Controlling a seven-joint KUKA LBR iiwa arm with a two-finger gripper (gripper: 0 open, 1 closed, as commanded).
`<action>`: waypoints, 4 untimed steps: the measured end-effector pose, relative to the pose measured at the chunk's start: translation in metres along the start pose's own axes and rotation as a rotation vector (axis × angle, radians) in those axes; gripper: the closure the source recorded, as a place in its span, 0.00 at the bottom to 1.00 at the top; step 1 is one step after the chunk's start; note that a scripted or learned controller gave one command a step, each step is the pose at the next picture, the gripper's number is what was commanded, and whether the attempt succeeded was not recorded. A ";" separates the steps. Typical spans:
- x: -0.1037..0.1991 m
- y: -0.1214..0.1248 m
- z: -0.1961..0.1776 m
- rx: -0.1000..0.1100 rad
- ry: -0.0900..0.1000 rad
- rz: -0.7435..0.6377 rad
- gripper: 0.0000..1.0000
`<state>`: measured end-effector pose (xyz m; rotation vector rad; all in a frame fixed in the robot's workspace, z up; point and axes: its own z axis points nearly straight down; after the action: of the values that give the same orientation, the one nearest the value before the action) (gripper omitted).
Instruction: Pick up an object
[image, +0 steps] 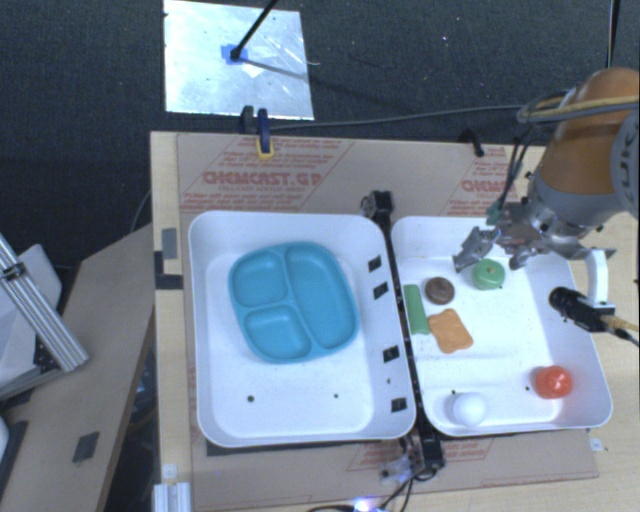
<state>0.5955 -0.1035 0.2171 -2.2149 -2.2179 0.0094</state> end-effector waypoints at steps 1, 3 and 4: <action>0.000 0.002 -0.006 -0.011 -0.001 -0.002 0.00; -0.002 -0.004 0.100 -0.006 0.000 0.001 0.00; -0.002 -0.004 0.134 -0.007 0.000 0.001 0.00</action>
<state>0.5904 -0.1052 0.0827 -2.2196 -2.2207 0.0015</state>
